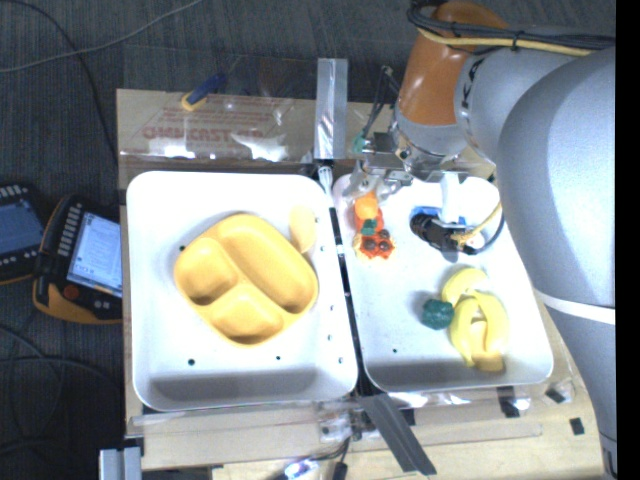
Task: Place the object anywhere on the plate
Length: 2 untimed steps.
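The jaws sit at the far corner of the right-hand white bin, hard by the wall it shares with the left-hand white bin. Are they open or closed? I cannot tell; the wrist hardware covers them from above.

Just on the near side of the jaws lies the small orange, red and green plastic toy, close to touching them, though nothing shows it pinched between them. I judge it to be the piece for this task. Its long axis runs nearly straight away from the jaws, with the round orange end nearest them and the red end farthest.

The yellow divided plastic plate is off to the view's left of the jaws, well apart, beyond the two bin walls where they meet. That ridge is the hurdle: the toy must rise above it before it goes sideways.

There is open room on that path. A pale yellow rounded piece stands between the jaws and the plate, just at the plate's rim. The yellow toy bananas and the teal lump lie well away on the other side, out of the run.
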Each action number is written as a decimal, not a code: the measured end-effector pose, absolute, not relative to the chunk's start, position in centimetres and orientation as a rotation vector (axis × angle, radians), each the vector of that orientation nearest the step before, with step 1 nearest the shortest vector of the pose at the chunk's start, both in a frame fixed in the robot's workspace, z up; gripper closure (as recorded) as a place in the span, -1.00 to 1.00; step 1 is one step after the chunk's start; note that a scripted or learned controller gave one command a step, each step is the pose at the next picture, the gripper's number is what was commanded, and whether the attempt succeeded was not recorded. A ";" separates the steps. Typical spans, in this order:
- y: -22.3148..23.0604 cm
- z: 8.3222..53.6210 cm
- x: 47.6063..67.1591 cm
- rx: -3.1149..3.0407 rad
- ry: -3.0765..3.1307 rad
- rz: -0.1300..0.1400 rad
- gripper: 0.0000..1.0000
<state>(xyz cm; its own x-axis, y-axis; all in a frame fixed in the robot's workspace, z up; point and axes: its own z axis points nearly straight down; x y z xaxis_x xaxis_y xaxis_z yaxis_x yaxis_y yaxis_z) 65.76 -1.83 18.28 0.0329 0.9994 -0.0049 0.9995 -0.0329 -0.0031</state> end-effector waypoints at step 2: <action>14.4 10.7 61.7 2.605 1.747 0.008 1.00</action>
<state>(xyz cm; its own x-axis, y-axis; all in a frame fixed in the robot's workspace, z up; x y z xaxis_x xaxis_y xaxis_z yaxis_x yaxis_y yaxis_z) 61.74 14.37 10.71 0.3798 0.9251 0.0013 0.9250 -0.3798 0.0072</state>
